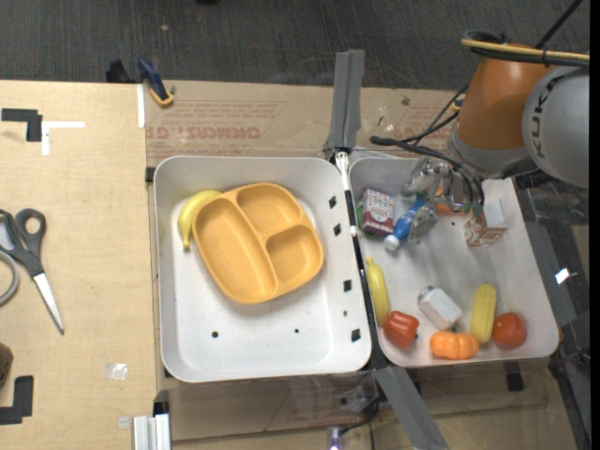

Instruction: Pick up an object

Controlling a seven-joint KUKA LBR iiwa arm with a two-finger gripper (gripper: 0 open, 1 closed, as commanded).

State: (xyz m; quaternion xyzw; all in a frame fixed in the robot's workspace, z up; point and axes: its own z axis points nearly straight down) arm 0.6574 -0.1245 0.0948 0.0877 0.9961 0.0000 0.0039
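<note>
The right bin (534, 279) holds the task's thing, a blue bottle with a white cap (406, 227), lying in its far half with its long axis slanting from far right to near left, cap end toward the near left. The hand (439, 193) hangs just above the bottle's blue far end; whether its grip is apart or together cannot be told.

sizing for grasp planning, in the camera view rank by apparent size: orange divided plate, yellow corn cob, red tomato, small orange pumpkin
1. Orange divided plate, by far the largest.
2. Yellow corn cob.
3. Red tomato and small orange pumpkin look about alike; no ranking between them.
</note>
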